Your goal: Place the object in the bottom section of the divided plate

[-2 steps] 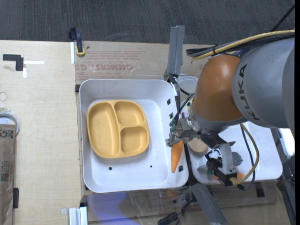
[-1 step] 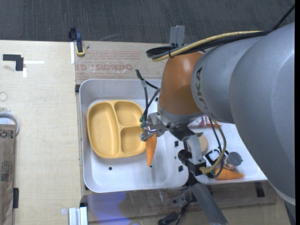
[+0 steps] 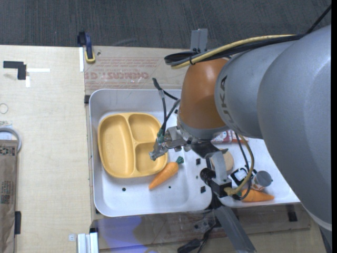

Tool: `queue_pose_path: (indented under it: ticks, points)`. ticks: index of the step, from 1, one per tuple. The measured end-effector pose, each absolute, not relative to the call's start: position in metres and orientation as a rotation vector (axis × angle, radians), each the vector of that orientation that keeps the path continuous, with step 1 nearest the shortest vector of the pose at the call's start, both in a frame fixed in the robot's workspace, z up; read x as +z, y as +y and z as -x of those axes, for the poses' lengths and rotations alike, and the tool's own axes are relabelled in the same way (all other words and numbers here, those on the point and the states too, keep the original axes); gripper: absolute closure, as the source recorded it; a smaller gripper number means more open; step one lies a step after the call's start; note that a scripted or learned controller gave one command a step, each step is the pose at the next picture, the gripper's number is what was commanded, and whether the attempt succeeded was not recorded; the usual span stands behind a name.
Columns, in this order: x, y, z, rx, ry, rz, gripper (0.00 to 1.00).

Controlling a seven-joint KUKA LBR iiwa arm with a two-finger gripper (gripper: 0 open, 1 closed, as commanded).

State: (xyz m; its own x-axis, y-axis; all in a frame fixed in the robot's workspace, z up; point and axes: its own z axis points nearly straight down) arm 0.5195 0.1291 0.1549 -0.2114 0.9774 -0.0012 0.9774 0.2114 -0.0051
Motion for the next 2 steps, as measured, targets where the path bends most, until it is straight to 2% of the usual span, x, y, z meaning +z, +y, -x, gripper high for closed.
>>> queue_pose_path:
  ticks: [2]
  points:
    - [0.1549, 0.1291, -0.5195, 0.007, -2.443, 1.971, 0.0]
